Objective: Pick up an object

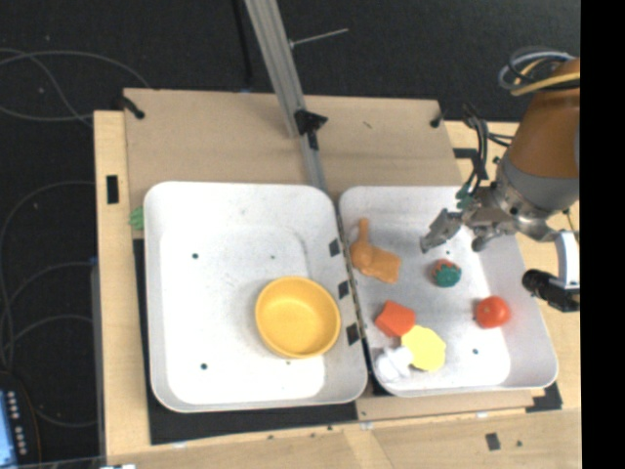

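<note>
Gripper [462, 231] above right bin [527, 360], fingers spread, nothing between.
Green ball [446, 275] just beside at 6 o'clock; red ball [491, 312] at 5.

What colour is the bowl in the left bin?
Yellow. The bowl shows plainly in the camera view, sitting in the left bin.

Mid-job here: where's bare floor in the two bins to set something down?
Left bin: bare all round the yellow bowl, widest behind it and left. Right bin: bare strip along the back wall. Crowded: the near half, with orange toy, green ball, red ball, red block, yellow piece.
</note>
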Available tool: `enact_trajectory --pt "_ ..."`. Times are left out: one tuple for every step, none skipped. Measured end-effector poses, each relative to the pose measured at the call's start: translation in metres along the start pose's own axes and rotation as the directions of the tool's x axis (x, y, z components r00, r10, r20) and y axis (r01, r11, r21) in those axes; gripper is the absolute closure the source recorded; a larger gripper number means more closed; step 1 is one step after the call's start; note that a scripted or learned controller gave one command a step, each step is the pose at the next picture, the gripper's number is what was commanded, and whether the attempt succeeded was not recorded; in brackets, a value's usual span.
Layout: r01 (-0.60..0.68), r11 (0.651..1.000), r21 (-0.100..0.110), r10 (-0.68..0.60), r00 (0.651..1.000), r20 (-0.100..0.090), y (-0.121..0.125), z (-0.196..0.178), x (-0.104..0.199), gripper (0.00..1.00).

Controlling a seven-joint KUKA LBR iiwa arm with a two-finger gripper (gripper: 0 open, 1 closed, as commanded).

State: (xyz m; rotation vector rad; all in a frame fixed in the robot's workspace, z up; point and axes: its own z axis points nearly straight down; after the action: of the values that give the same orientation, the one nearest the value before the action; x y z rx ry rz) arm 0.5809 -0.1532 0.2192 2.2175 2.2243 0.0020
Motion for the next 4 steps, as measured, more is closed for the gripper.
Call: enact_trajectory --pt "-0.001 1.0 0.0 0.001 1.0 0.0 0.0 0.0 0.0 0.0" --pt "-0.004 1.0 0.007 0.004 1.0 0.002 -0.006 0.061 -0.006 0.0" --pt "-0.006 1.0 -0.007 0.006 1.0 0.009 -0.004 0.109 -0.01 0.0" --pt "-0.009 1.0 -0.003 0.009 1.0 0.004 -0.005 0.099 -0.009 1.0"
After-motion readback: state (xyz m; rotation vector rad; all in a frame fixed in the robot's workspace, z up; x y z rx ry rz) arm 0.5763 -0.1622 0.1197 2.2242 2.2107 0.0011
